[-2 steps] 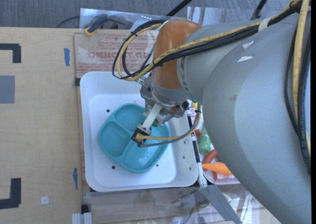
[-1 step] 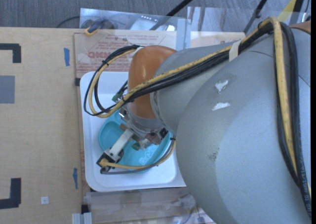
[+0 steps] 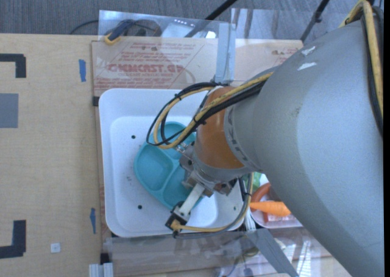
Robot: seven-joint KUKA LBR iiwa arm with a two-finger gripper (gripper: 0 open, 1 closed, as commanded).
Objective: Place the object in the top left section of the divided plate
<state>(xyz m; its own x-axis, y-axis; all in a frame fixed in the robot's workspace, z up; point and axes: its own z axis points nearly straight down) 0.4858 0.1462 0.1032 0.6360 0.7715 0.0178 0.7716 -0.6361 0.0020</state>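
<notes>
Reaching in from the right, my thick grey arm [image 3: 317,147] covers most of that side of the scene, and the orange band [image 3: 216,144] above my wrist hangs over the shallow white plastic bin on the left [image 3: 119,147]. In that bin lies the teal divided plastic plate [image 3: 155,172], flat on the floor towards the bin's middle. Its left compartments are open to view and its right side is hidden under my wrist. Looped yellow and black cables [image 3: 161,120] arc over the plate's upper edge. A short white bar with a black end [image 3: 186,205] slants out from below my wrist, past the plate's lower edge (whether it belongs to my grip I cannot say). My own wrist hides what is beneath it, so I cannot tell whether I am open or closed, or whether I have hold of anything. Which piece is meant for the plate I cannot tell either. What I can see are an orange carrot-shaped toy [image 3: 271,207], a small red piece [image 3: 261,191] and a bit of green [image 3: 259,179], all in the sliver of the second white bin [image 3: 277,221] that peeps out beside my arm, apart from the plate. Both bins sit on a pale wooden table [image 3: 49,147], with a brown cardboard sheet printed in red [image 3: 152,68] just behind the left bin.
</notes>
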